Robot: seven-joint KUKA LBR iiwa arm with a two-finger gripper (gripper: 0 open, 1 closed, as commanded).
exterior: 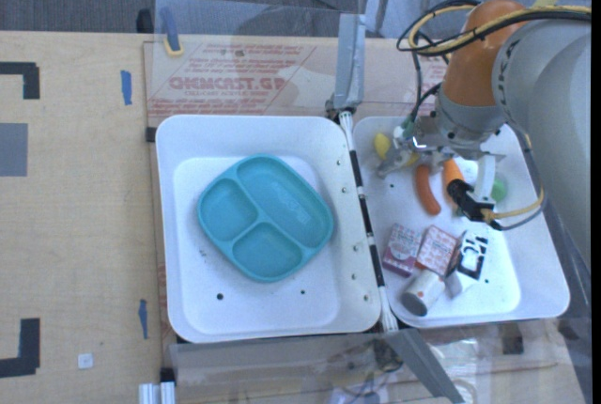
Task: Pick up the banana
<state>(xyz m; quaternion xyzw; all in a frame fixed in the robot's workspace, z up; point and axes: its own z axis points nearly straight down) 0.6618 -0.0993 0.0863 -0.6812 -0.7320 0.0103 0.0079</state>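
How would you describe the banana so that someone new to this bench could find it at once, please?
Start at the right-hand white bin, the one the arm reaches into, and look at its upper left corner beside the divider between the bins. The banana is the small yellow item there, just left of the gripper. Its yellow colour separates it from the orange carrot lower right of it.

Grey arm (554, 101), orange band, yellow/blk cables

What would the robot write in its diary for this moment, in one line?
arm: over right bin | hand: beside banana | banana: lying in bin | plate: left bin
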